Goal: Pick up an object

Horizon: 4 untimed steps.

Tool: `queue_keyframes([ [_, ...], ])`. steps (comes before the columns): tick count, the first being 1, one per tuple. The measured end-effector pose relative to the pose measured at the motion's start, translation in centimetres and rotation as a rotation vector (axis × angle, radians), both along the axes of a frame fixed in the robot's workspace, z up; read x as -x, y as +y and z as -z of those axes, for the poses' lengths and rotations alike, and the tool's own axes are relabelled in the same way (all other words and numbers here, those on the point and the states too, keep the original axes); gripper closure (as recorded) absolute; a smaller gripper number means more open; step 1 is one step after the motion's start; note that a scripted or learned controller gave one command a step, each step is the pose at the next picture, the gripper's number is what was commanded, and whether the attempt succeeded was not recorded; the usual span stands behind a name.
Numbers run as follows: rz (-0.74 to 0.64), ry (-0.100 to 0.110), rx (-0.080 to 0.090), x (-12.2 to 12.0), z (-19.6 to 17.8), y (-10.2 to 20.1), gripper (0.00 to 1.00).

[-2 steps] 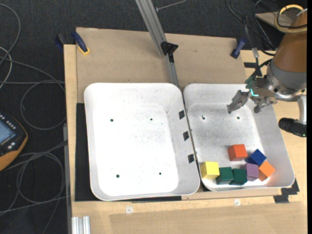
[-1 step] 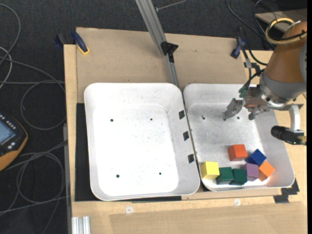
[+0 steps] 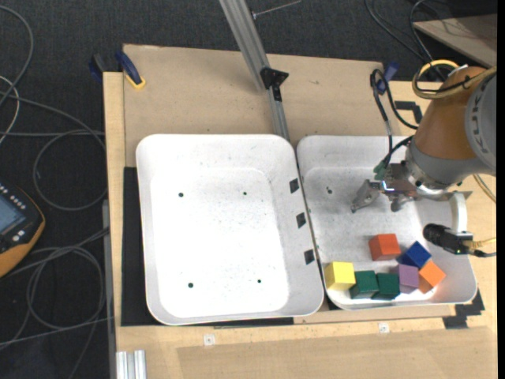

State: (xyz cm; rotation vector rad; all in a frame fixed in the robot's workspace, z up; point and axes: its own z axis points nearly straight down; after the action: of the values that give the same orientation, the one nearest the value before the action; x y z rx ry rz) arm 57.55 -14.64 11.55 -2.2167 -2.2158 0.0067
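Leftmost, the shallow white plastic left bin [image 3: 158, 212] sits with its right rim against the right bin, carrying only dark specks on its floor. Next comes the shallow white plastic right bin [image 3: 339, 160], where every candidate lies crowded toward the near edge: a yellow cube [image 3: 341, 274] near the near-left corner, two dark green blocks [image 3: 375, 284] just beside it, a red-orange cube [image 3: 384, 246] a little further in, then a purple cube [image 3: 408, 275], a blue cube [image 3: 417, 254] and an orange cube [image 3: 432, 274] toward the near-right corner. That packing probably leaves the red-orange cube the easiest pick, since it stands somewhat apart. Above the bin's middle hangs the grey two-finger gripper [image 3: 381, 198], fingers spread wide and holding nothing, apparently poised to descend. It is short of the cluster.
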Motion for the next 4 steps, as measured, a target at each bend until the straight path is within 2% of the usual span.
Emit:
queue_keyframes([
  [1, 0.0, -0.004, 0.001, 0.0, 1.7, 0.1, 0.0],
  [2, -0.001, -0.009, 0.0, -0.1, 0.5, 0.1, 1.0],
  [4, -0.004, -0.017, 0.004, -1.3, -11.6, 1.6, 1.0],
])
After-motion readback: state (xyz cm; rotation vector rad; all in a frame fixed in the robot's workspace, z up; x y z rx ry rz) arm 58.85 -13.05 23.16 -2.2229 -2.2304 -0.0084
